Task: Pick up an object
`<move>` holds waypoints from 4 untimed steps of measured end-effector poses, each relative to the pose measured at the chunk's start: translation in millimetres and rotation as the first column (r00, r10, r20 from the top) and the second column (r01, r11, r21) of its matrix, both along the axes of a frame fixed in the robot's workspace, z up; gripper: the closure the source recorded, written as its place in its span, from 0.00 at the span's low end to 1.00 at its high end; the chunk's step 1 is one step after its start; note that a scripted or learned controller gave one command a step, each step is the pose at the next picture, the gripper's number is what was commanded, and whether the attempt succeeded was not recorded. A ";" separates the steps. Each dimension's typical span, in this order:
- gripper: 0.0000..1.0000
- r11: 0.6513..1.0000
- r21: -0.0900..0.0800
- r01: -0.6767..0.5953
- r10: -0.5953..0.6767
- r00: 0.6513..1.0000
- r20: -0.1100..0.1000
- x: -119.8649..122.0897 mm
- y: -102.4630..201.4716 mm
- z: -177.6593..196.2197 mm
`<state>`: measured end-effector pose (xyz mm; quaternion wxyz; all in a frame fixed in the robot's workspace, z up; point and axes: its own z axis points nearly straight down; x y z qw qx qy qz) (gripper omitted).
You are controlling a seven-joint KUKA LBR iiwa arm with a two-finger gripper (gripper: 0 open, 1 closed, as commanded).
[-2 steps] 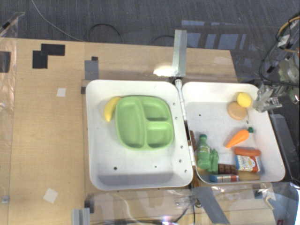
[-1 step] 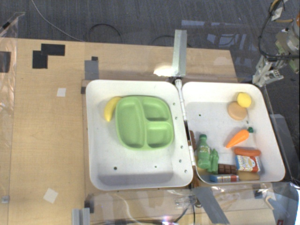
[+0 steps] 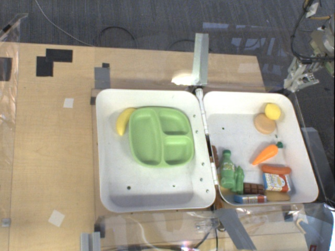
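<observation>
Gripper (image 3: 302, 76) hangs at the far upper right, past the far right corner of the right bin (image 3: 235, 106), over dark floor rather than over either bin. It shows as a small pale grey shape at a slant. Whether it is open or closed cannot be told, and nothing can be seen in it or touching it. The arm (image 3: 320, 38) above it is mostly cut off by the frame edge, with black cables (image 3: 299, 22) looped around it.

All the objects lie below and to the left of the gripper, apart from it. Closest is a yellow lemon (image 3: 272, 111), just below and slightly left, in the right bin's far corner. A tan disc (image 3: 265, 124) touches the lemon on its near side. Further down lies a carrot (image 3: 266, 154), tilted, green tip pointing up toward the gripper's side. Beyond it, at the bin's near edge, are a red sausage (image 3: 276, 169) and, just beside it, a small carton (image 3: 276, 182). Left of these stands a green bottle (image 3: 227, 169), with a brown bar (image 3: 254, 189) and a marker (image 3: 250, 198) beside it along the near wall.

Well apart from the gripper, far to its left and lower, the left bin (image 3: 112, 187) holds a green divided plate (image 3: 159, 136). A banana (image 3: 123, 121) lies against the plate's far left edge.
</observation>
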<state>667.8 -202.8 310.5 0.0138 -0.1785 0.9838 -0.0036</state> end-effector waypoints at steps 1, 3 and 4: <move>1.00 1.000 0.000 0.000 0.000 1.000 0.013 2.3 1.3 14.9; 1.00 1.000 -0.002 0.001 -0.001 0.999 0.041 6.7 3.4 45.1; 1.00 1.000 -0.002 0.002 -0.002 0.999 0.054 8.7 4.3 60.0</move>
